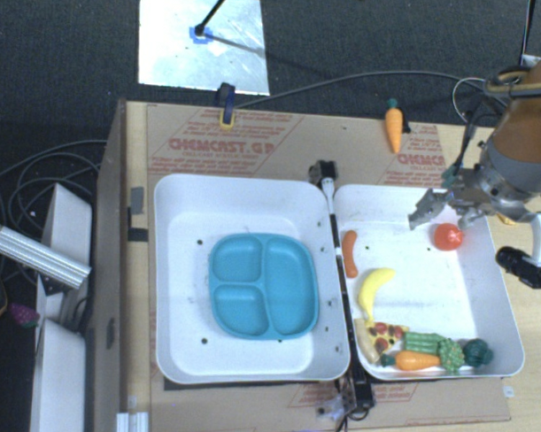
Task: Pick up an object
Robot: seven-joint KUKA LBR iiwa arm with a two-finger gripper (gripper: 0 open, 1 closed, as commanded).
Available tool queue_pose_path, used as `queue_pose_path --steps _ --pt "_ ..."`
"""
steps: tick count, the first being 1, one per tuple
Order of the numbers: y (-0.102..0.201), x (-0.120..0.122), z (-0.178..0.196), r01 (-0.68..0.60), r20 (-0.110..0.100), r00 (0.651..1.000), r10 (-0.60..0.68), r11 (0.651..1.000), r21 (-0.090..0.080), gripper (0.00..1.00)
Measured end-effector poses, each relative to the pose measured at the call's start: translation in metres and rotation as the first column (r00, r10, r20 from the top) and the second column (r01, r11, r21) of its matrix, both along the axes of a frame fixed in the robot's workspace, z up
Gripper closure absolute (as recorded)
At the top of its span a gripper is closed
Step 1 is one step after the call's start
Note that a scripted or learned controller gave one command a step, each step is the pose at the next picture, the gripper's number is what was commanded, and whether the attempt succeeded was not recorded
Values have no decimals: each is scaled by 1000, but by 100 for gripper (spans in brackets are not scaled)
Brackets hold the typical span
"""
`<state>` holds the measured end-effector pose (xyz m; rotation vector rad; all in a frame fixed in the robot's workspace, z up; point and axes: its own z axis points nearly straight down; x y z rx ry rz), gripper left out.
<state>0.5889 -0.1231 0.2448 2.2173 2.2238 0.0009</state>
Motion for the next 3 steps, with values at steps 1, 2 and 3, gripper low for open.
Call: queue_pose_path --steps 1,2,3 --pt "31 -58 -72 1 -2 1000 -1 1000 1 0" --pt "40 -29 -158 1 -3 1000 -1 1000 1 0" --pt "37 5 -160 0 1 1000 0 1000 1 0"
